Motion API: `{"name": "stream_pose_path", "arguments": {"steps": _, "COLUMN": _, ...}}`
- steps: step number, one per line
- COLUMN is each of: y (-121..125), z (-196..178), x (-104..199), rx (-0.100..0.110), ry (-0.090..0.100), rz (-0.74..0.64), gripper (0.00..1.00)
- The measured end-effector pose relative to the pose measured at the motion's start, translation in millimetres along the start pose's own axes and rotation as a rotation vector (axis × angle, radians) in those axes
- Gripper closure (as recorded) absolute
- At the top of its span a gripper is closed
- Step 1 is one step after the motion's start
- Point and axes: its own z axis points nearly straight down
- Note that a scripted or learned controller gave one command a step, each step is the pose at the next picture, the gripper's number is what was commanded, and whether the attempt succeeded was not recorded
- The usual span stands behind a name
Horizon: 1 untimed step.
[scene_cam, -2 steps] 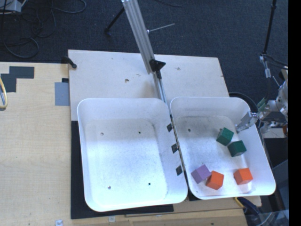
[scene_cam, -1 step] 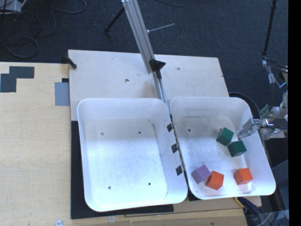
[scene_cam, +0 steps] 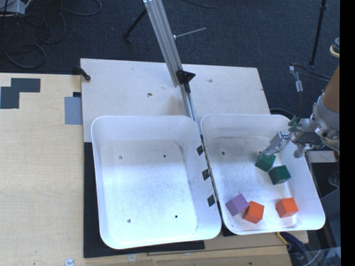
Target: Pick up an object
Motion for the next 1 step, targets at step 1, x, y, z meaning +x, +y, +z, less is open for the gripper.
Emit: {"name": "stream_pose_path", "arguments": {"steps": 1, "y": 36.5, "z": 171.0, "x": -23.7, "rx": 0.002, "ry": 0.000, "rz": 0.003, "gripper": 0.00}}
